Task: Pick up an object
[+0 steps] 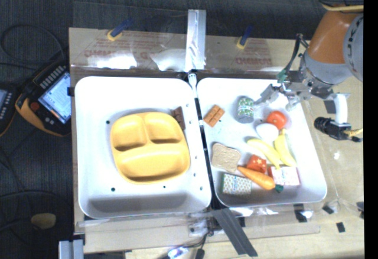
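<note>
Can't tell the fingers' state; gripper (282, 91) hovers over the right bin (307, 133)'s far edge, just by the tomato (276, 118) and green can (245, 107). Tomato looks light, smooth, probably slippery, so pinch across its middle. Yellow tray (150, 145) sits in the left bin (88, 133).

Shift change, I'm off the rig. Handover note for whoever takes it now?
Gripper: above the far edge of the right bin, near the green can and tomato; finger state unclear, nothing seen between them.
Right bin also holds bananas, carrot, bread slice, white egg, brown block.
Left bin: yellow divided tray.
Done: nothing picked.
Left: grasp and lift one object.
</note>
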You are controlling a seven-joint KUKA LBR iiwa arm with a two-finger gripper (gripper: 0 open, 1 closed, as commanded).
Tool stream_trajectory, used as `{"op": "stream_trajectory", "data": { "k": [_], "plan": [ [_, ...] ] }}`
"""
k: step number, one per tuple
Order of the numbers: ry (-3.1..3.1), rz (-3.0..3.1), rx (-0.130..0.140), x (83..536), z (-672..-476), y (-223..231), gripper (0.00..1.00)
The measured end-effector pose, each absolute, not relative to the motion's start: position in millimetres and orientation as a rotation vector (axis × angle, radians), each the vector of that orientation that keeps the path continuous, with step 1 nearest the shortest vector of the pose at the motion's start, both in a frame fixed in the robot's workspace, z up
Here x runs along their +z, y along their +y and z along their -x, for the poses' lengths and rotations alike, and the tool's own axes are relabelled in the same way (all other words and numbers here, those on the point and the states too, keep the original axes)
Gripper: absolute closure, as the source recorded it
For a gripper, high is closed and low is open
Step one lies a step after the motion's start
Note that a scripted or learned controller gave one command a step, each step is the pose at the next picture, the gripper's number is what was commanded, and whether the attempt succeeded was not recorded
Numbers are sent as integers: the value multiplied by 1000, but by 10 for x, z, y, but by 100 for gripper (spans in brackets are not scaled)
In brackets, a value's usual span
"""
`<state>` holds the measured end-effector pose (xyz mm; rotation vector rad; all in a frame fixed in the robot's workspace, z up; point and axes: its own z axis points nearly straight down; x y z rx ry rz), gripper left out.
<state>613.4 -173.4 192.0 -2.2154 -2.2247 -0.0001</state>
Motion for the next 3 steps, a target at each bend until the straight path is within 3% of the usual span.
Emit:
{"op": "stream_trajectory", "data": {
  "k": [1,2,3],
  "plan": [
    [-2517,1893,-7,891,-5431,-1945,0],
    [-2520,1896,-12,995,-5450,-1946,100],
    [-2526,1866,0,1845,-5570,-1109,100]
  ]
}}
